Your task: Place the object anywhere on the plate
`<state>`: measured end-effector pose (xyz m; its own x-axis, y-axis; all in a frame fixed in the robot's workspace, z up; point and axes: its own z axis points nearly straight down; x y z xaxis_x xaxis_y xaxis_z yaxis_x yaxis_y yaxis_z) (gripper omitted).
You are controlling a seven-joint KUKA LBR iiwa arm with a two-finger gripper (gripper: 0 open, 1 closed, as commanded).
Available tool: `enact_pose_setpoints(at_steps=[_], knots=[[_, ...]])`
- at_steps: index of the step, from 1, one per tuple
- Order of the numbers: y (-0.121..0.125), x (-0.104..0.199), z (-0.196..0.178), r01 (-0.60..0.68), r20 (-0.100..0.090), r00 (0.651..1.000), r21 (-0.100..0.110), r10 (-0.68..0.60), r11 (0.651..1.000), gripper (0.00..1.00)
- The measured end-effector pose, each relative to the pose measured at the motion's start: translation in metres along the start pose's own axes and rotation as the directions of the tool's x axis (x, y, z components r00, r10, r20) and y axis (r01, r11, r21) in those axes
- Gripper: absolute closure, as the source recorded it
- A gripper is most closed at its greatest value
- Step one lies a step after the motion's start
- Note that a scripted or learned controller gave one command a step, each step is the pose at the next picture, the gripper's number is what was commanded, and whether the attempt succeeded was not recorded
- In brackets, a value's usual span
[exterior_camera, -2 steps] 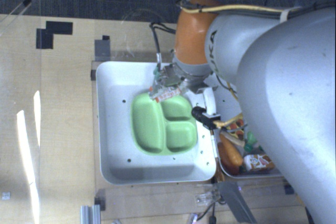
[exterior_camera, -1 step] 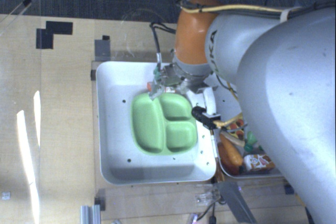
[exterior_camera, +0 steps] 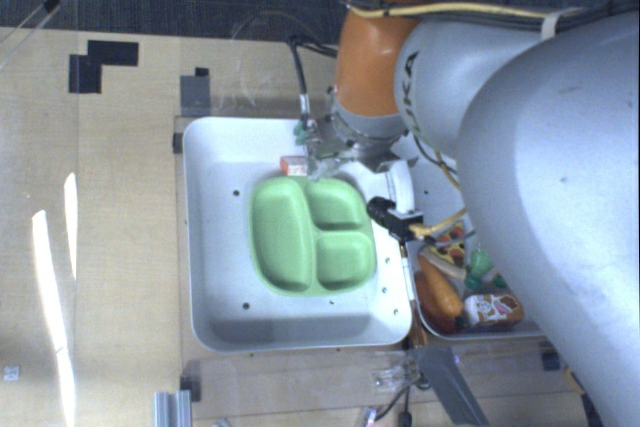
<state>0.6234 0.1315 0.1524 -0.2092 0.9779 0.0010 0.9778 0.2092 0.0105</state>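
The tool [exterior_camera: 322, 158] hung at the far rim of the green three-compartment plastic plate [exterior_camera: 312, 235], beside a small orange-and-white object [exterior_camera: 293, 165] lying just off that rim in the left white bin [exterior_camera: 215, 215]. Whether the tool was open or gripping, I could not tell. A poor grip could drop the object outside the plate. One plate, two bins; the right bin [exterior_camera: 440, 325] held several toy foods.

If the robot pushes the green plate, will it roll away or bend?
Probably neither. The green plate lies flat in the white bin, so it would likely slide, not roll. Its moulded compartments suggest stiff plastic, probably light and a bit slippery.
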Motion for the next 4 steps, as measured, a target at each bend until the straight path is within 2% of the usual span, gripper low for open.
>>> enact_pose_setpoints(at_steps=[1, 2, 3, 4], knots=[[-0.082, 0.026, -0.036, -0.048, 0.000, 0.999, 0.007, 0.048, 0.999, 1.00], [-0.121, 0.091, 0.019, 0.053, 0.000, 0.999, 0.009, -0.053, 0.999, 1.00], [-0.143, -0.022, -0.043, 0.191, 0.000, 0.982, 0.005, -0.191, 0.982, 1.00], [-0.122, -0.047, -0.034, 0.051, 0.001, 0.999, 0.006, -0.051, 0.999, 1.00]])
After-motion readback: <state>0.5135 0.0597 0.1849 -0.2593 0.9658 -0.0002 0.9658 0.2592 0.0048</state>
